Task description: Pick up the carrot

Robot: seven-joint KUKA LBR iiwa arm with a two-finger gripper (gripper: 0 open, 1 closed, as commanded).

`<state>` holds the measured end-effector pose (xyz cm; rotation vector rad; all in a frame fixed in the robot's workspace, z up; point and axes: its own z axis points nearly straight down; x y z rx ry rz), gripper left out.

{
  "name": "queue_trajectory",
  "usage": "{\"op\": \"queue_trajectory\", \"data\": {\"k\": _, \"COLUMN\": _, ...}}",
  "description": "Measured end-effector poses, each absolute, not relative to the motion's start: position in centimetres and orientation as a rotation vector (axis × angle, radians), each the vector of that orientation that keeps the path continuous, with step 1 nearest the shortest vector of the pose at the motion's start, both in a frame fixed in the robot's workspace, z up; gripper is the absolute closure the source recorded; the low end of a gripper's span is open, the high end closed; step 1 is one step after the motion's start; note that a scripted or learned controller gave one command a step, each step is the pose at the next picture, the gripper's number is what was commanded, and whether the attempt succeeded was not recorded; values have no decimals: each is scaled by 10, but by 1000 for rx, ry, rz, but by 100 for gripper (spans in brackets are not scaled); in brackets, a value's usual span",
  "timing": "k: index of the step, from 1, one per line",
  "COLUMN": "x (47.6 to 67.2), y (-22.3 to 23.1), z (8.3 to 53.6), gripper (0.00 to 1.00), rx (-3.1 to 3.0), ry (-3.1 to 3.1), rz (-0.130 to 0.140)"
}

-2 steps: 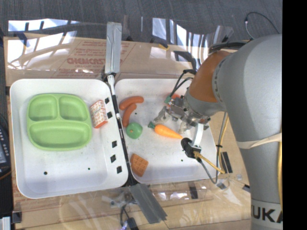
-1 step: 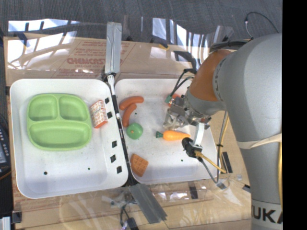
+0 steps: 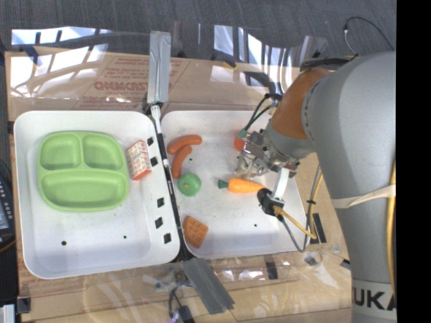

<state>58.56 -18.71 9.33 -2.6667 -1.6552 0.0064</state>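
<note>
The carrot (image 3: 245,186) is orange with a small green tip pointing left. It lies flat on the floor of the right bin (image 3: 222,242), toward the bin's right side. My gripper (image 3: 252,165) hangs directly behind and just above the carrot, at the end of the grey arm with the orange band (image 3: 293,110). The carrot rests on the bin floor, and nothing shows it lifted.
The right bin also holds two reddish sausages (image 3: 183,152), a green apple (image 3: 189,184), a waffle piece (image 3: 195,230) and a red thing (image 3: 239,142) partly hidden behind the gripper. The left bin (image 3: 40,254) holds a green divided plate (image 3: 82,170) and a small striped packet (image 3: 139,159).
</note>
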Motion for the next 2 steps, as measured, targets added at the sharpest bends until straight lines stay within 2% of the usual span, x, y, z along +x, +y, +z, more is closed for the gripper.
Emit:
{"op": "queue_trajectory", "data": {"k": 1, "x": 586, "y": -187, "z": 93, "gripper": 0, "rx": -2667, "ry": -1655, "rz": 6}}
{"op": "queue_trajectory", "data": {"k": 2, "x": 556, "y": -201, "z": 91, "gripper": 0, "rx": -2511, "ry": -1886, "rz": -2}}
